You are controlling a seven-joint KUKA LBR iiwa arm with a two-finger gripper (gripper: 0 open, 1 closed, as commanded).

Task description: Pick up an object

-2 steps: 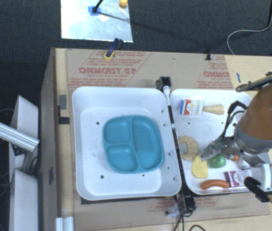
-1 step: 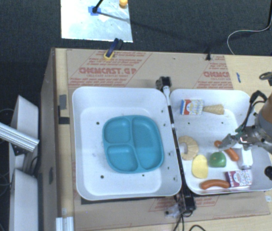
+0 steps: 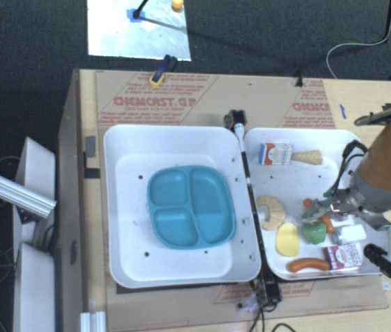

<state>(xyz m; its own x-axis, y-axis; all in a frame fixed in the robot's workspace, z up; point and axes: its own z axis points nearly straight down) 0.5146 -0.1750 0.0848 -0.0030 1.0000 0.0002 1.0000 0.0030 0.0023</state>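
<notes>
The right bin (image 3: 299, 138) holds several toy foods. A green pepper (image 3: 313, 234) lies beside a yellow fruit (image 3: 287, 240), with a tan bagel (image 3: 273, 210) to their left. An orange sausage (image 3: 307, 264) and a red-and-white box (image 3: 344, 256) lie along the front wall. Near the back are a white carton (image 3: 276, 153) and a cone (image 3: 308, 158). My gripper (image 3: 319, 214) reaches in from the right and sits low over the green pepper, next to small orange pieces (image 3: 308, 203). The grey and orange wrist (image 3: 389, 171) hides the bin's right side.
The left bin (image 3: 133, 151) holds a blue divided plate (image 3: 191, 207). A white block (image 3: 353, 234) lies right of the pepper. A black divider clamp (image 3: 237, 121) stands between the bins. Cardboard (image 3: 181, 95) covers the bench behind them.
</notes>
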